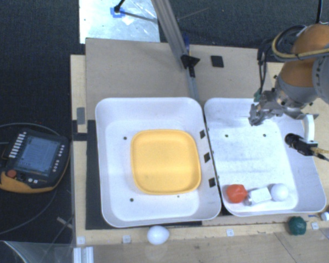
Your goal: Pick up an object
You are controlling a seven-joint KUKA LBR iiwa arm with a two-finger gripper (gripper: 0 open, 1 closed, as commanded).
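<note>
2 white bins side by side on the bench. left bin (107, 147): a yellow plate (165, 161) lies flat at its centre. right bin (304, 171): 3 things crowd its near edge, a red object (235, 193) toward the near-left corner, a white block (259, 195) just beside it and perhaps touching, and a white ball (279, 192) at the block's other end. the row runs along the near edge, and the block's long axis follows the same line.

the gripper (256, 117) hangs over the far edge of the right bin, near its middle, with nothing seen between it and the bin floor; whether it is spread or closed cannot be told at this size.

the governing relation: the 3 things lie well apart from the gripper, straight across the bin toward its near edge, the red object slightly to the left of that line. no object is held, so the pick is judged not yet begun.

off the bins, a white egg (158, 234) rests on the bench's near edge below the left bin, and a green ball (296, 225) sits near the bench's near-right corner.
</note>
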